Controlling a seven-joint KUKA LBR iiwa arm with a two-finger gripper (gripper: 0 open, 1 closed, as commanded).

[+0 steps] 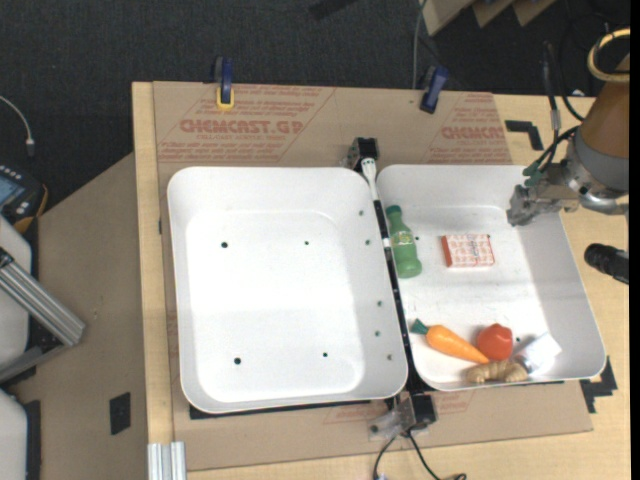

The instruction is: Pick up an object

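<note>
Bench (300, 118): brown board under everything I'm working over, printed lettering along its far side, two clamps on that far edge.
Left bin (270, 278): big white tray, well away from my gripper across the centre divide, a few dark dots on its floor.
Right bin (560, 268): white tray, and I'm hanging over its far right corner right now.
My arm (610, 138): coming in from the right, orange band above the wrist, cables looping beside it.
My gripper (527, 206): over the far right part of the right bin, nothing between the fingers that I can make out; how wide they stand, I cannot tell from here.
Bottle (403, 240): green, lying along the bin's left wall, well to the left of my gripper.
Packet (468, 252): red and white, flat on the bin floor, the nearest thing to my gripper, just left of it and toward the near side.
Carrot (450, 342): orange with a green tip, lying at the near end of the bin, well apart from my gripper.
Tomato (494, 341): red, just beside the carrot's thick end, straight toward the near rim from me.
Ginger root (495, 373): tan and knobbly, against the near rim, touching or almost touching the tomato.
White scrap (541, 352): small, pale, just right of the tomato.
</note>
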